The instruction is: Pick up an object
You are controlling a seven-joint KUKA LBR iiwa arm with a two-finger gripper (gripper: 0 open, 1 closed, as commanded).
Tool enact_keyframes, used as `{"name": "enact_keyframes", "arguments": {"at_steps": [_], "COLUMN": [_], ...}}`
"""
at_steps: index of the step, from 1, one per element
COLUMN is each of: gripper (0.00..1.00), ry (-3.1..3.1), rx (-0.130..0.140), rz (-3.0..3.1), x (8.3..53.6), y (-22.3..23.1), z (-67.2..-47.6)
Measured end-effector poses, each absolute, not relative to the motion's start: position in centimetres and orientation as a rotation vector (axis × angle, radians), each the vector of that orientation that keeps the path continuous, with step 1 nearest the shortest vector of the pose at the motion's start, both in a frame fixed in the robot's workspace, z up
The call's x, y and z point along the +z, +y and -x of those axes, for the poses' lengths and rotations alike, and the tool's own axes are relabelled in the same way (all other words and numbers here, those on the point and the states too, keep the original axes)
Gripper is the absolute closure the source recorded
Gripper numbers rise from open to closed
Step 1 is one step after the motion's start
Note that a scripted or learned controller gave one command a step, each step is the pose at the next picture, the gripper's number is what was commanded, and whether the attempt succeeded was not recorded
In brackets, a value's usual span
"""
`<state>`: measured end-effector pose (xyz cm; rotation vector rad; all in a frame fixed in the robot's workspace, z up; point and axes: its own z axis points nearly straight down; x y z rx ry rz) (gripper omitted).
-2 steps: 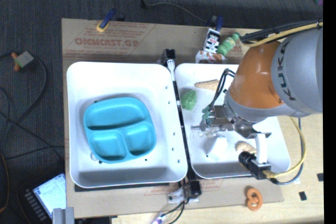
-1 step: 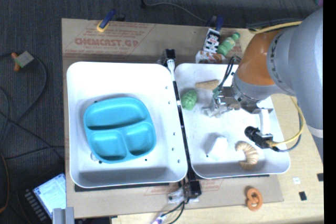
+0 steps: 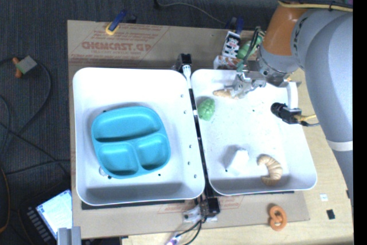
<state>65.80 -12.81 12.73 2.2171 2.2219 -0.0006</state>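
My gripper (image 3: 245,85) hangs low over the far edge of the right bin (image 3: 298,152), reaching in from the right. A small tan, elongated object (image 3: 225,92) lies just left of it, its right end touching or under the gripper tip; whether it is held is unclear. A green, round, bumpy object (image 3: 206,108) sits by the bin's left wall. Near the front lie a white lump (image 3: 237,159) and a tan curved pastry-like piece (image 3: 271,168).
The left bin (image 3: 86,89) holds a blue three-compartment tray (image 3: 131,140). An orange ring (image 3: 277,217) lies on the bench in front of the right bin. Clamps and a small printed box (image 3: 229,50) stand behind the bins.
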Motion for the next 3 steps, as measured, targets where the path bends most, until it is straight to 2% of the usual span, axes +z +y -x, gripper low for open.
{"name": "enact_keyframes", "arguments": {"at_steps": [1,2,3], "gripper": [1.00,1.00,1.00], "ry": [2.222,2.223,2.225], "rx": [0.001,-0.001,-0.002], "rz": [-2.217,-2.220,-2.220], "x": [18.5,22.5,23.1], "y": [-7.7,-1.3,6.4], "z": [-66.9,-57.1,-53.1]}}
